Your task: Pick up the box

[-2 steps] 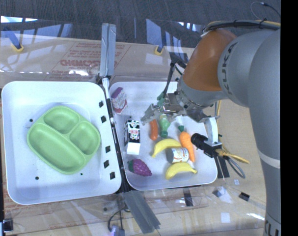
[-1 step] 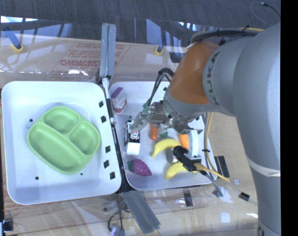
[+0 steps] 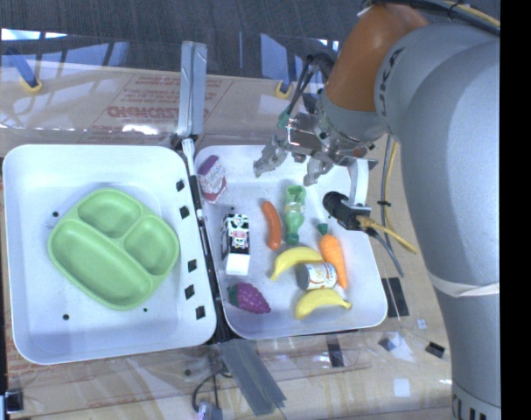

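The gripper (image 3: 289, 166) is seen spread apart with nothing between its fingers, raised over the far part of the right bin (image 3: 370, 309), above the green bottle (image 3: 293, 213). The box (image 3: 237, 233), a small black-and-white carton, lies near the bin's left wall, well apart from the gripper and untouched, so the task is judged barely begun: approach, grasp and lift are all left. Around the box are crowded a carrot (image 3: 271, 223), a white block (image 3: 238, 264) and grapes (image 3: 250, 297). In the left bin (image 3: 20, 234) a green plate (image 3: 114, 248) is set. A wooden bench (image 3: 116, 103) carries both.
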